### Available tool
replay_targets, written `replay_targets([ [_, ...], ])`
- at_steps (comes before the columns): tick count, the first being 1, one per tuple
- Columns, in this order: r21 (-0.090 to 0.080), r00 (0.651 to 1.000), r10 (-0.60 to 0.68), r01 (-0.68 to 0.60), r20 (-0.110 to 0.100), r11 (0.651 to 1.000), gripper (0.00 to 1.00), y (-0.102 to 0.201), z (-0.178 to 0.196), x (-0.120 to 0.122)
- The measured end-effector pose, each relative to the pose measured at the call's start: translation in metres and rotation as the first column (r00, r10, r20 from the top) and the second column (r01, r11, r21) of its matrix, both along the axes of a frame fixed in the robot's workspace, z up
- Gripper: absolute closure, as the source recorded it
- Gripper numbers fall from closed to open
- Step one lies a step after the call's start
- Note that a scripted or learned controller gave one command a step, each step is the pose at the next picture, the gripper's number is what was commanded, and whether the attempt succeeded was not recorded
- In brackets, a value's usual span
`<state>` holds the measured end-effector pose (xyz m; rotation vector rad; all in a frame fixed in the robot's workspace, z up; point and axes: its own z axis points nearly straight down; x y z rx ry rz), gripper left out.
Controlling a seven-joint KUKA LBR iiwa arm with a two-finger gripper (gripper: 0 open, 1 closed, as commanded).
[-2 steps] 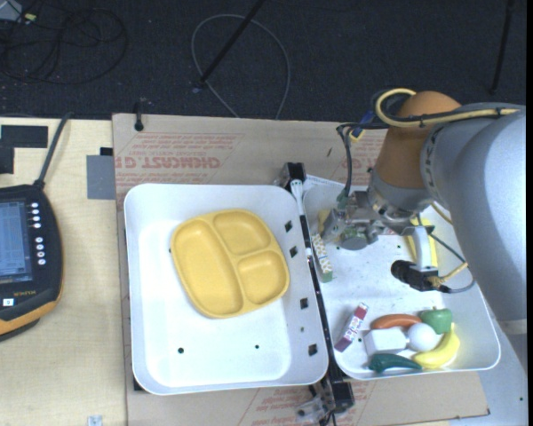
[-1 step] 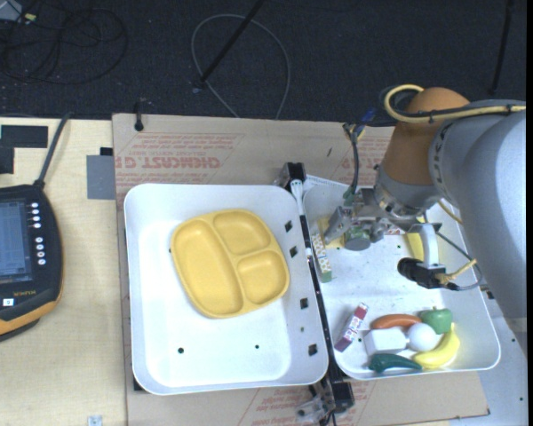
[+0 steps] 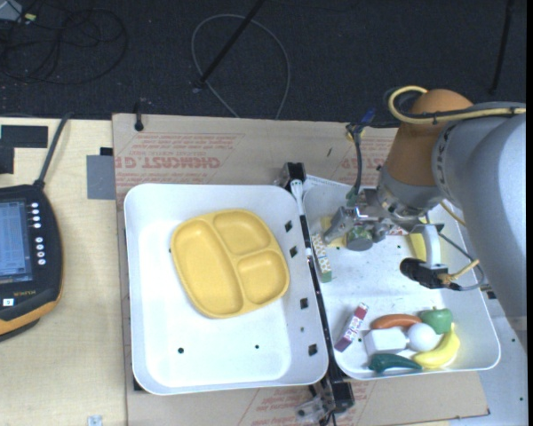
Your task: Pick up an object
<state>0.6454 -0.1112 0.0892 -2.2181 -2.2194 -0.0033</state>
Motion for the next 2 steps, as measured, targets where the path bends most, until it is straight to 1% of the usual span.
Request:
replay_targets([
  [1,0.000,1.000,0.000,0.000,0.003,1.000,0.00,-0.018,0.000,0.001],
  [2,-0.004,1.000,0.000,0.000,-0.005,1.000,0.00,0.012,-0.004,-0.002],
])
